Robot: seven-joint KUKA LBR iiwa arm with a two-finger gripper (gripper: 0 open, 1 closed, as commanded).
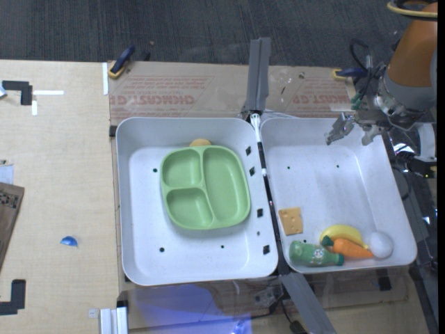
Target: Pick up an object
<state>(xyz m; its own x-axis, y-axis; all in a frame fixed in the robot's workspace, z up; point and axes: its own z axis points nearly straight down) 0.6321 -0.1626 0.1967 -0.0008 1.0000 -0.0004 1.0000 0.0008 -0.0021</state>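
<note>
My gripper (pixel 351 135) hangs over the far edge of the right bin (pixel 327 179), open, with nothing between its fingers (pixel 336 131). The loose objects lie far from it, along that bin's near side: a square tan cracker (pixel 291 220), a green bottle (pixel 316 254) on its side, a yellow banana (pixel 344 234), an orange carrot (pixel 352 250) and a white ball (pixel 379 243) in the near right corner. In the left bin (pixel 139 207) sits a green divided plate (pixel 206 186), with a small yellow object (pixel 200 143) peeking out behind its far rim.
A grey upright bar (pixel 259 75) stands behind the seam between the bins. Brown cardboard (pixel 181 92) lies behind the left bin. A blue clip (pixel 122 60) and a small blue piece (pixel 68 241) lie on the bench at the left.
</note>
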